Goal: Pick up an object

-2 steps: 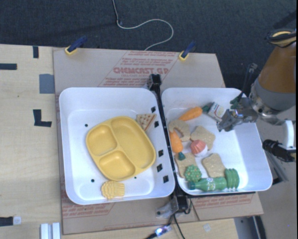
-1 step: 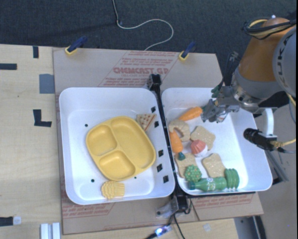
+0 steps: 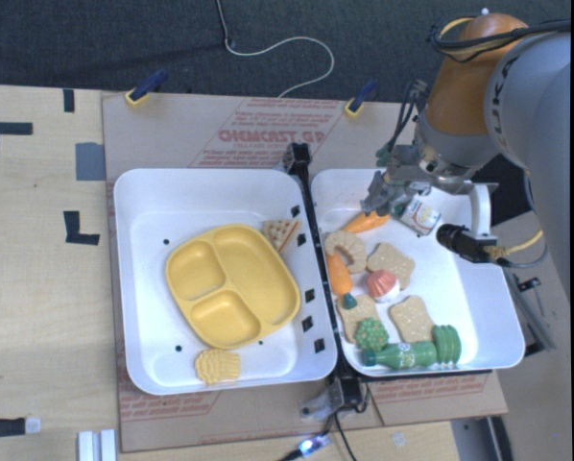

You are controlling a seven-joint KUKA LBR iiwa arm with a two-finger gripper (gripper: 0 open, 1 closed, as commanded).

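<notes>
My gripper (image 3: 385, 198) hangs low over the far part of the right bin (image 3: 487, 301), reaching in from the right. Just below it and towards the front lies an orange carrot (image 3: 367, 224); whether they touch is unclear. Several more toy foods fill this bin. There is a second carrot (image 3: 338, 274), tan bread slices (image 3: 391, 260) (image 3: 412, 317), a red and white piece (image 3: 381, 282), a broccoli (image 3: 370, 334) and a green vegetable (image 3: 414, 353) by the front wall.
The left bin (image 3: 138, 257) holds a yellow divided plate (image 3: 232, 283), a waffle wedge (image 3: 280, 230) against the centre wall and a corn cob (image 3: 217, 364) at the front. A black divider (image 3: 311, 257) separates the bins. A white cable (image 3: 268, 46) lies behind them.
</notes>
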